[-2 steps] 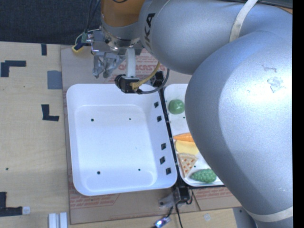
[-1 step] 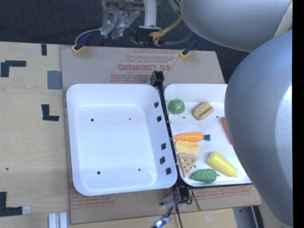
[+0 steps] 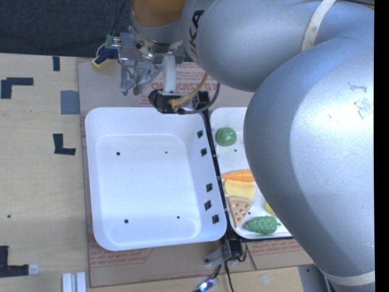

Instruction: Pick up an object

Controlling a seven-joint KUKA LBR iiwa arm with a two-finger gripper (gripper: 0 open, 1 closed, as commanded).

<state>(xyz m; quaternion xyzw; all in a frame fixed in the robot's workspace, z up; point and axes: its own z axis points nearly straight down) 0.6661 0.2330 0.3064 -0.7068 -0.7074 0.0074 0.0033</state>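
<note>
Fingers (image 3: 135, 83) seem slightly apart, holding nothing; toy food lies well off: green ball (image 3: 225, 136) looks light, smooth, best pinched across its middle.

A round green ball (image 3: 225, 136), an orange carrot-shaped piece (image 3: 238, 176), a yellow wedge (image 3: 239, 190), a waffle-patterned slice (image 3: 239, 210) and a bumpy green lump (image 3: 261, 225) are lying at right of centre.

A shallow white plastic bin (image 3: 146, 184) is seen just below the gripper (image 3: 138, 81); black tape marks (image 3: 63, 145) are seen left of it on a pale wooden bench (image 3: 30, 187).
</note>
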